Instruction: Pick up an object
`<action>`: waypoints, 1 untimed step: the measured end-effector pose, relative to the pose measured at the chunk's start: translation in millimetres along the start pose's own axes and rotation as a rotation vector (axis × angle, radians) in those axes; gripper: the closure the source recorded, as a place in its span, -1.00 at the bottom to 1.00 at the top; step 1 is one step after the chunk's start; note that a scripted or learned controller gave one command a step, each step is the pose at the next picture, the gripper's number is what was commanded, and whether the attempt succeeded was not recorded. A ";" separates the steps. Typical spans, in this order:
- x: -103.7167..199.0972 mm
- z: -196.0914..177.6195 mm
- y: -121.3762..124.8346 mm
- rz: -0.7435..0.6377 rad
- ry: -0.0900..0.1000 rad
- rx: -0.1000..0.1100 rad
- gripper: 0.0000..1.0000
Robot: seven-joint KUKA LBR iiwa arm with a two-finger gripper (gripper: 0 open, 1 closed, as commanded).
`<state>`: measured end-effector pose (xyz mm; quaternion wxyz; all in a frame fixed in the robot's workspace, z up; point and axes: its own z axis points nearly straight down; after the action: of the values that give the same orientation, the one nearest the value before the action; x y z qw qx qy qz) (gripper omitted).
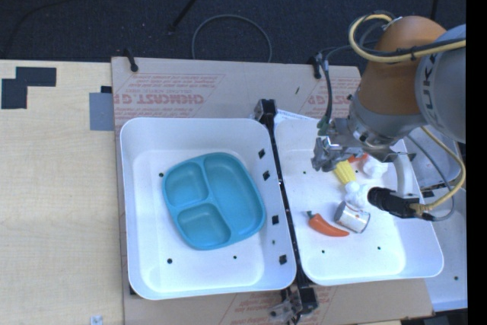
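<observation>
The right bin (pixel 380 259) holds an orange-red pepper-shaped toy (pixel 327 225), a small silver can on its side (pixel 352 218) and a yellow corn-like piece (pixel 345 172) with a bit of red and white beside it. My gripper (pixel 325 156) hangs over the upper part of this bin, just left of the yellow piece. Nothing shows between the fingers. The pepper and can lie below it, toward the near side.
A blue divided plate (pixel 213 198) lies in the left bin (pixel 144 164). A black divider (pixel 278 194) runs between the two bins. Cardboard (pixel 190 91) lies under the bins on the bench.
</observation>
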<state>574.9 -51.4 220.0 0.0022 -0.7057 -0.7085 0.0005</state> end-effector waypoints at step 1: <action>49.7 4.3 -3.8 0.000 0.000 0.001 1.00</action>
<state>570.9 -1.7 215.8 0.0025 -0.7057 -0.7086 0.0007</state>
